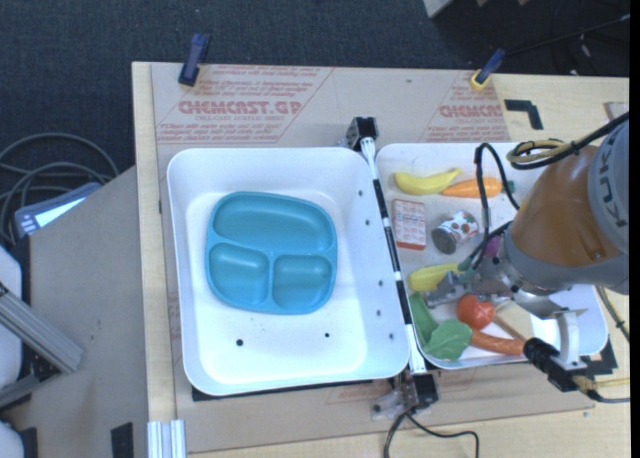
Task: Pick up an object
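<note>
End effector (470, 284) just above red toy (477, 312) in right bin (597, 338)

Colours, both bins
Blue tray (271, 251) in white left bin (190, 246); right bin (420, 158): yellow banana (424, 182), orange carrot (472, 187), red tomato (476, 312), green leaf (447, 340).

A blue 3-compartment tray (270, 252) lies in the left white bin (190, 276).
</note>
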Robot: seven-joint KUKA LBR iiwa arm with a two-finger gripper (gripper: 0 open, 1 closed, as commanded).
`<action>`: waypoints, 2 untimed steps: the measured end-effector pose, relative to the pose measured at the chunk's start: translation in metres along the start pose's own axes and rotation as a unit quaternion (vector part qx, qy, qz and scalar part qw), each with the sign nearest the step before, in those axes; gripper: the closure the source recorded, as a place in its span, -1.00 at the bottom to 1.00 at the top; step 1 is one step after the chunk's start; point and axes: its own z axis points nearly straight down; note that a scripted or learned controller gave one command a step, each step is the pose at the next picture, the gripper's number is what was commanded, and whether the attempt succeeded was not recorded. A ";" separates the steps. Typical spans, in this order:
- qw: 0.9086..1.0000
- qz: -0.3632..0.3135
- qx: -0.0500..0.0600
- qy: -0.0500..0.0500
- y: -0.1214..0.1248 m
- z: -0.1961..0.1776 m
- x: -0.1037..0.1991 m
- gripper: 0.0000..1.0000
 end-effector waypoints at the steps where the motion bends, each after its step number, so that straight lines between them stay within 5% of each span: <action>1: 1.000 0.001 -0.001 -0.001 0.000 -0.010 -0.001 1.00; 2: 1.000 0.000 -0.001 0.000 -0.002 -0.100 0.023 1.00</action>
